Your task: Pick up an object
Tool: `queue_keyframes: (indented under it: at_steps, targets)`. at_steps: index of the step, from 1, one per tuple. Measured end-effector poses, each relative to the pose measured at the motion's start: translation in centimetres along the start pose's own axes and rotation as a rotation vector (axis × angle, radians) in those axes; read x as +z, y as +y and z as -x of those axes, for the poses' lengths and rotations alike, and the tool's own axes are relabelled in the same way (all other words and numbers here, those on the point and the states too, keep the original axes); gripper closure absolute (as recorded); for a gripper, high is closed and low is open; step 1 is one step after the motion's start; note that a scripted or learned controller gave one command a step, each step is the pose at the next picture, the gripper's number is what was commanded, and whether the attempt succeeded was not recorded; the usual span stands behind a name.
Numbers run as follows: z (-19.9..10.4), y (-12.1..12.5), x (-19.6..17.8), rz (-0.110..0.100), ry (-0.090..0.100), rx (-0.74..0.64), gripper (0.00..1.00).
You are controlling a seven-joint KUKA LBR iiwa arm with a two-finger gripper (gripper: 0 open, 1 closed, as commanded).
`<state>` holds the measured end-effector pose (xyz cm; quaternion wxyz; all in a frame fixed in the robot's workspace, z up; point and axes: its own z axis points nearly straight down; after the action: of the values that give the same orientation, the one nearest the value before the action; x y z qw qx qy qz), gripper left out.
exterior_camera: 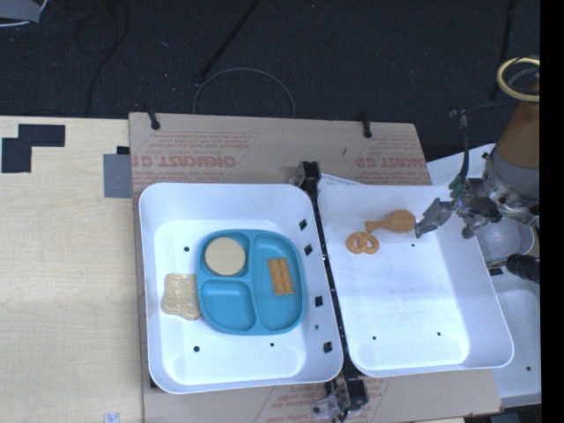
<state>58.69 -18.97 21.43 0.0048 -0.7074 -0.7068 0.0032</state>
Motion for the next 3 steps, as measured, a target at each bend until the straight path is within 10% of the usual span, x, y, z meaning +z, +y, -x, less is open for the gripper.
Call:
queue_keyframes:
  at_steps: [1,3]
  targets:
    - [0.0,0.2,-0.6,0.011,-0.002,-0.001,0.0]
    - [0.3,-0.3,9.9,0.003,0.0,0.0,0.0]
